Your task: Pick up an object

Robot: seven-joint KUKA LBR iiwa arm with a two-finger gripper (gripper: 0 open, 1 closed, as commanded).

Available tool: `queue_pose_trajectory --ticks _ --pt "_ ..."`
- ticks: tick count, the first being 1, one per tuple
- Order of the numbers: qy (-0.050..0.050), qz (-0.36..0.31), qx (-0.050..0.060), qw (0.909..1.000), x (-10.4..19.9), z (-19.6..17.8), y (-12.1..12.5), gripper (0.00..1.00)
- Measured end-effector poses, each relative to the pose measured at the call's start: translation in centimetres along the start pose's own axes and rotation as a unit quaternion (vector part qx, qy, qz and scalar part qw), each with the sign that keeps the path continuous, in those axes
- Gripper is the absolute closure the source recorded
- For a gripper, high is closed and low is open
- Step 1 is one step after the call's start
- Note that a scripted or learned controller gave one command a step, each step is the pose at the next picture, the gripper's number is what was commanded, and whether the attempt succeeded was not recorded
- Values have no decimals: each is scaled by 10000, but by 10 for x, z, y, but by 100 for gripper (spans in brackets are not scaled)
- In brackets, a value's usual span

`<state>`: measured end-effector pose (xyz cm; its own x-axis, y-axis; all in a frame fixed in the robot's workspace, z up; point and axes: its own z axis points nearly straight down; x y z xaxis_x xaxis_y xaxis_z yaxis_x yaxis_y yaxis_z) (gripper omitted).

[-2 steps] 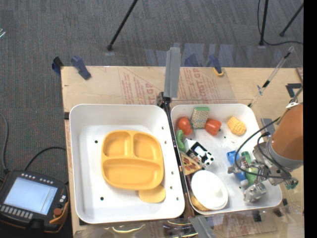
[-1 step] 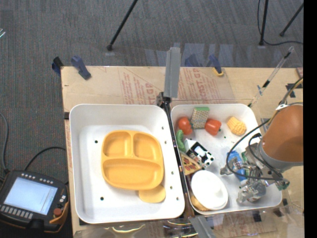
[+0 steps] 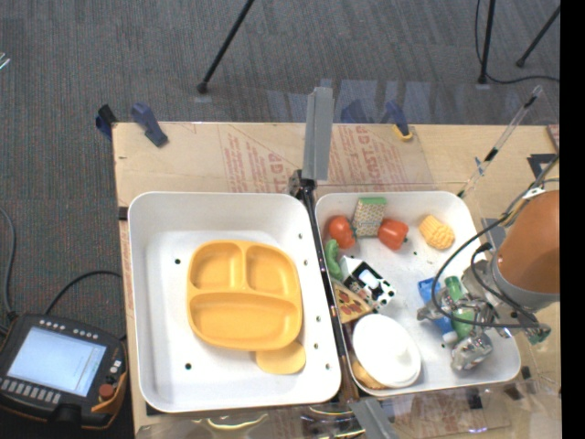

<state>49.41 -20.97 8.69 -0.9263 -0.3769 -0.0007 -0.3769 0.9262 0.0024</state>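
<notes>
My gripper [image 3: 462, 326] hangs low over the right part of the right bin [image 3: 402, 199], below the orange wrist band [image 3: 535, 250]. A blue object [image 3: 428, 291] and a green object [image 3: 466, 316] lie right beside it, and a silvery object [image 3: 470, 355] sits just under it. Whether any of them is in the gripper cannot be made out. Farther left in the same bin are a red tomato [image 3: 340, 230], a patterned cube [image 3: 368, 215], a red pepper [image 3: 393, 234], a yellow corn piece [image 3: 437, 232], a black-and-white toy [image 3: 371, 285] and a white bowl [image 3: 387, 349].
The left bin [image 3: 151, 291] holds a yellow divided plate [image 3: 245, 294] with a small yellow disc [image 3: 281, 360] at its lower edge. A grey upright post [image 3: 317, 140] stands behind the wall between the bins. Cables loop around the wrist at the right bin's right wall.
</notes>
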Motion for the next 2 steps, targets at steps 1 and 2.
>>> queue_pose_trajectory --ticks 1,2 --pt "-12 0 -6 10000 -2 -9 1 100" --pt "-7 -23 3 10000 -44 0 -20 100"
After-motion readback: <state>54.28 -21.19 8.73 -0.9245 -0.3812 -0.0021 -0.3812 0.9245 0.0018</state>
